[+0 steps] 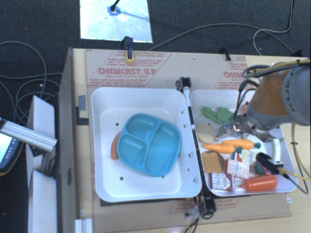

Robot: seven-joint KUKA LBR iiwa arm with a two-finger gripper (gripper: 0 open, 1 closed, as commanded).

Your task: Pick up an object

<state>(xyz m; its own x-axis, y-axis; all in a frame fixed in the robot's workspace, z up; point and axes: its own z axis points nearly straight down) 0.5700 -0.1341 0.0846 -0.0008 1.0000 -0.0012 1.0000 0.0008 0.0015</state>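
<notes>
Just below tool (232, 128): carrot (228, 147).

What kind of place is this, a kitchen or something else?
Probably a robotics lab, not a kitchen. A robot arm reaches over two white bins on a bench, the food such as the carrot looks like toys, and cables trail across the floor.

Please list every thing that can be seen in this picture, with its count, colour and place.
Bins: 2, white, side by side on the bench.
Divided plate: 1, blue, left bin.
Sausage: 1, orange-brown, at the plate's left edge.
Carrot: 1, orange, right bin.
Leafy vegetable: 1, green, right bin, back.
Bread slice: 1, brown, right bin.
Bottle: 1, red, right bin, front.
Clamp: 1, yellow and black, bench's back edge.
Arm: 1, grey and orange, above right bin.
Gripper: 1, above the carrot.
</notes>
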